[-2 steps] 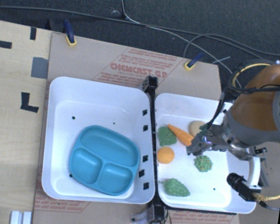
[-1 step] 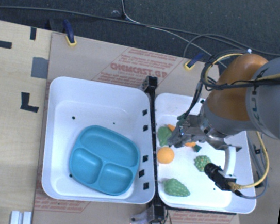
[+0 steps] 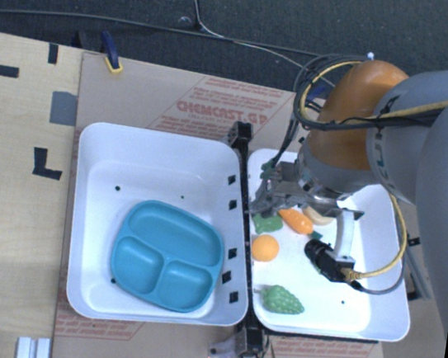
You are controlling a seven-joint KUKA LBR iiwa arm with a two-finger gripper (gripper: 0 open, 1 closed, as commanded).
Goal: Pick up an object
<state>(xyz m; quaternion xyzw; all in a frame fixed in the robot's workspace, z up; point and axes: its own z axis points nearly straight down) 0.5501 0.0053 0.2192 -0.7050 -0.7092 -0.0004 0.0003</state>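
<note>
My claw: low in the right bin, close against the divider between the bins, beside the carrot and above the orange ball. I judge I am there because the small things cluster at that wall, so a descent at this spot has the most to catch.
Claw state: I cannot tell; my own wrist hardware covers the tips from this high slanted view.
Hold: I see nothing held in the claw, so I claim no catch.
Carrot: just beside my claw, away from the divider, lying flat and slanted. Orange, tapered, smooth; by my reckoning the likeliest target, being nearest.
Green piece: a flat green scrap peeking out under my claw, against the divider; too hidden to name.
Orange ball: just below my claw toward the near rim, hard by the divider. Round, plain, probably prone to rolling.
Green bunch: further down along the divider side, near the front rim. Knobbly, like grapes.
Blue tray: across the divider in the left bin, well apart from my claw; three compartments, bare.
</note>
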